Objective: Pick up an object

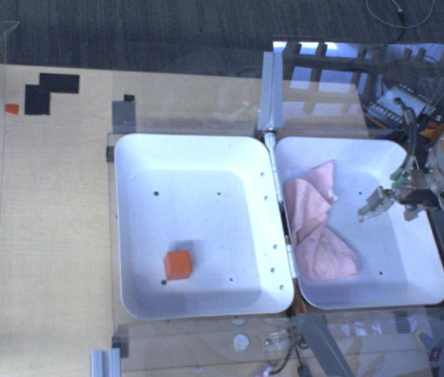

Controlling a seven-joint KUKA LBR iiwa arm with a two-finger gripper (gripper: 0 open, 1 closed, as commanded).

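A crumpled pink cloth (320, 230) lies on the left side of the right bin (410, 289), against the divider. An orange cube (178, 265) sits on the floor of the left bin (206, 151), near its front left corner. My gripper (373, 204) reaches in from the right and hangs over the bare middle of the right bin, just right of the cloth's upper edge and apart from it. Nothing shows in its grasp.
A metal rail (278, 210) runs between the two bins. Black blocks (49, 91) and a small orange marker (11, 109) lie on the bench at the far left. Cables and a frame crowd the back right.
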